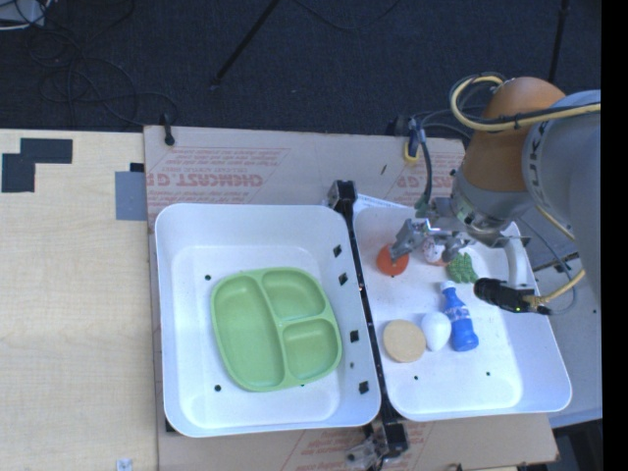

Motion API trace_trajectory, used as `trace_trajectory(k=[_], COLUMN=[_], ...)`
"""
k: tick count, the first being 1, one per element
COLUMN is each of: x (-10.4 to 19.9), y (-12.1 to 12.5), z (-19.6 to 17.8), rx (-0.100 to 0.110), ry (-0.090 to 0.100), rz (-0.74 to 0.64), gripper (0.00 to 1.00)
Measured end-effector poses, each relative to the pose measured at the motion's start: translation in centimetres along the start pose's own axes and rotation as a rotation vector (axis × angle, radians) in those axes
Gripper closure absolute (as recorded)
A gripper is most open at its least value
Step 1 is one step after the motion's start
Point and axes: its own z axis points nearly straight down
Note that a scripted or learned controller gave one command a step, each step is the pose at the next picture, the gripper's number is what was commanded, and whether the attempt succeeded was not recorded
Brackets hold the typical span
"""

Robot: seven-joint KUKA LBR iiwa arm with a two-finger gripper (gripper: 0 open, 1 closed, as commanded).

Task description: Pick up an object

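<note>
Red printed lettering runs across the brown cardboard sheet that lies under the 2 white bins. The print is upside down from this camera's angle, and its largest word appears to read "CHEMCAST", set just behind the left bin. Smaller red lines sit beside and beneath that word, too small to read. More red print shows on the cardboard's front edge, below the bins, also too small to make out. The blue bottle in the right bin carries a pale label, but no letters on it can be read. No numbers or other signs are legible.
</note>
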Motion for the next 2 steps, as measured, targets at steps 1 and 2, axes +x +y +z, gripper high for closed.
trace_trajectory(k=[1, 2], x=[0.66, 0.68], y=[0.25, 0.19], z=[6.38, 6.71], rx=[0.001, -0.003], ry=[0.000, -0.001], rz=[-0.002, 0.001], gripper=[0.00, 0.00])
